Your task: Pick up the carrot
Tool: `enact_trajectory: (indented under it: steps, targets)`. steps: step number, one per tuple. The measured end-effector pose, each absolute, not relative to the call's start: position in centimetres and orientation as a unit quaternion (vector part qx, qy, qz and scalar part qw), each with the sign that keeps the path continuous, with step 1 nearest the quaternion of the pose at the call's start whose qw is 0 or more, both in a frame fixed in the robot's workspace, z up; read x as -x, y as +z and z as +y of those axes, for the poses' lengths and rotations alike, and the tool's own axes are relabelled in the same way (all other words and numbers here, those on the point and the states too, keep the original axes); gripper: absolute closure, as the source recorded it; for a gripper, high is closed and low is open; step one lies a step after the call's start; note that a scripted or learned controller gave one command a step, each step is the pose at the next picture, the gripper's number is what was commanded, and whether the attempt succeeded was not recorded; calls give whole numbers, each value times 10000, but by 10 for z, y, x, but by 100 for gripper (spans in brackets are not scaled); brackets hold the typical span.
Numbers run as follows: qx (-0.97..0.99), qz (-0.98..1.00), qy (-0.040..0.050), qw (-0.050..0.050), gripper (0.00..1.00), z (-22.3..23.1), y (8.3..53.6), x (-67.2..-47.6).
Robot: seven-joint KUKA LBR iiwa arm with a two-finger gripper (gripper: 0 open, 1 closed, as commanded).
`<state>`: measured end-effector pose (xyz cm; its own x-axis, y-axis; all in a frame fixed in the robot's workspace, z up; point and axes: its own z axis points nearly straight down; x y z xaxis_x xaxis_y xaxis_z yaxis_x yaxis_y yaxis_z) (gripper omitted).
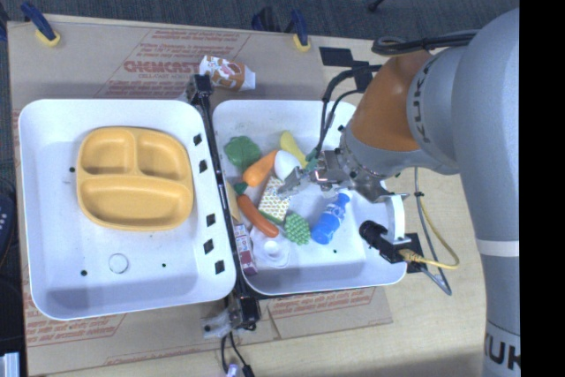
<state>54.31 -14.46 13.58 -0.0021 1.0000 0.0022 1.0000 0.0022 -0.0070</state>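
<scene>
- A grey KUKA arm [459,101] with an orange band [388,110] above the wrist reaches in from the right over the right bin [353,274], one of two shallow white bins side by side on a cardboard-covered bench [159,57].
- The gripper [300,177] hangs low over the clutter in the middle of the right bin; whether its fingers are spread or pressed together cannot be told from this angle, and nothing is seen pinched between them.
- The carrot [257,216], orange and slender, lies at a slant near the right bin's left wall, well below and left of the gripper.
- A second, stubbier orange piece [259,169] rests just above it, beside a green leafy item [240,151].
- A white egg-shaped object [286,163] and a yellow piece [292,146] sit just beside the gripper, to its upper left.
- A checked, pale block [274,203] lies just beneath the gripper, touching the carrot's upper side.
- A green knobbly item [297,229] and a blue bottle [328,221] lie in the bin's lower middle, close together.
- A yellow divided plate [135,177] sits in the left bin [53,278], well apart from the arm.
- A small brown-and-white carton [225,73] lies on the cardboard just above the gap between the bins.
</scene>
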Motion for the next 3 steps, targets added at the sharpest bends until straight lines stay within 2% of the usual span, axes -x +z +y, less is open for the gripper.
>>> enact_trajectory:
  steps: [1,2,3]
  targets:
    - [7803,-6254,10,19,0,-97,128,-604]
    - [8901,-4558,25,32,0,-106,91,-605]
    - [8882,-4593,38,53,100,-105,101,-605]
